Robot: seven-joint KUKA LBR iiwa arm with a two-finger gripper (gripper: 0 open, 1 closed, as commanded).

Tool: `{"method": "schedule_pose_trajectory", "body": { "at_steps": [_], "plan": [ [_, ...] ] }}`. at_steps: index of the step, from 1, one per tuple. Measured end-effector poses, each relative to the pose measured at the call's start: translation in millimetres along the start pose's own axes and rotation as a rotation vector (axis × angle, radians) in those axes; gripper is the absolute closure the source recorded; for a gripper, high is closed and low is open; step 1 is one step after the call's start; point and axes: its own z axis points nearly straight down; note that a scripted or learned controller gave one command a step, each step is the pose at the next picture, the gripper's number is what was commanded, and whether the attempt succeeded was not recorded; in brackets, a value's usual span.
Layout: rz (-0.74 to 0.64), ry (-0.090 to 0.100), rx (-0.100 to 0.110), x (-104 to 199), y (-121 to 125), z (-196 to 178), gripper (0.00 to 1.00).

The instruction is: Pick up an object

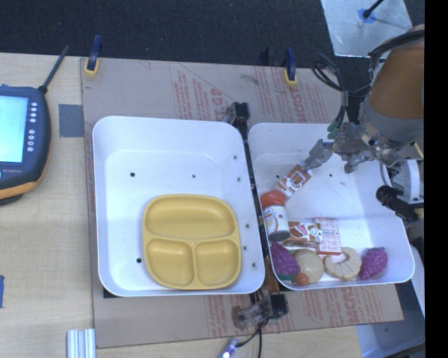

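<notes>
Since the pickable items crowd the right bin's (403, 274) near edge, the gripper (322, 155) hangs over its far-middle, fingers apart and empty, just above a small packet (294, 178). Yellow tray (192, 241) fills left bin (112, 200).

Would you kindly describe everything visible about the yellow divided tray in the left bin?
The yellow tray looks like matte moulded plastic, a rounded rectangle with a raised rim. It has three compartments: one wide section along the far side and two smaller ones along the near side. It lies flat and upright on the floor of the left bin, toward its near right corner, with nothing in it and nothing touching it besides the bin.
</notes>
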Motion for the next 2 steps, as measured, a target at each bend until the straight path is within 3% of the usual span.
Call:
{"method": "schedule_pose_trajectory", "body": {
  "at_steps": [1,2],
  "plan": [
    [-0.001,-0.002,0.0,25,62,103,0.0],
    [0.0,-0.001,0.0,8,15,109,0.0]
  ]
}}
